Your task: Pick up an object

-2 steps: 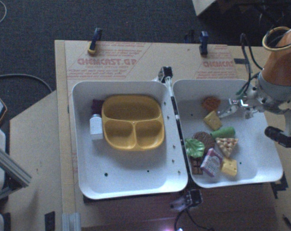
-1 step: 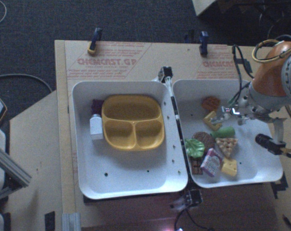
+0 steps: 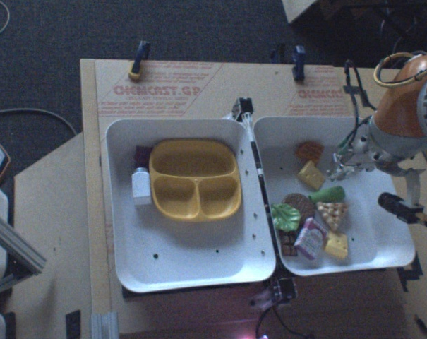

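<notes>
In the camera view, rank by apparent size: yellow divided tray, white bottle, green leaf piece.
1. yellow divided tray, by far the largest
2. white bottle
3. green leaf piece, close to the bottle, so that order is unsure

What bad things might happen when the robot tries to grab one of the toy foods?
1. The toy foods lie crowded and touching in the right bin, so the end effector might knock neighbours or catch two at once.
2. The yellow block sits close beside the end effector and may get pushed aside instead of gripped.

The arm (image 3: 404, 111) reaches in from the right, wrist angled down-left — its end effector (image 3: 342, 167) seemingly low, details blurred.
</notes>
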### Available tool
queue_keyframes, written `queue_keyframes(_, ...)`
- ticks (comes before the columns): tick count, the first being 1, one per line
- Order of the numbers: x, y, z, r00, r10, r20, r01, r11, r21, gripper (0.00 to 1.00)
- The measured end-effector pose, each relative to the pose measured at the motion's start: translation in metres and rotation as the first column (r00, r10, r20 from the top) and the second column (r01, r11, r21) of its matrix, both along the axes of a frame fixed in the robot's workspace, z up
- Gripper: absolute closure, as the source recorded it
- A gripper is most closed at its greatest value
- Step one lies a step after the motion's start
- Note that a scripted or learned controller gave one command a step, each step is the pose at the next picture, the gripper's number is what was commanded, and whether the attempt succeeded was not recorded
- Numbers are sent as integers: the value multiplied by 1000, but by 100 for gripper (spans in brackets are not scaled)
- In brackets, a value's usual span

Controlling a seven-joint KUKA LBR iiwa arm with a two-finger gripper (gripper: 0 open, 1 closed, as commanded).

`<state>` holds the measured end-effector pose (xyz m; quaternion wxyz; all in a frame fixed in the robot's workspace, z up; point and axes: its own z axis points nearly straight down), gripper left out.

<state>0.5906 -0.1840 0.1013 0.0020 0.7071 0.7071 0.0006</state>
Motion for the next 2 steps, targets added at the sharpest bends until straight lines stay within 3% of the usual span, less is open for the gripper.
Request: queue_keyframes(2, -8, 9, 122, 1000, 2, 5, -2, 1000, -1, 100)
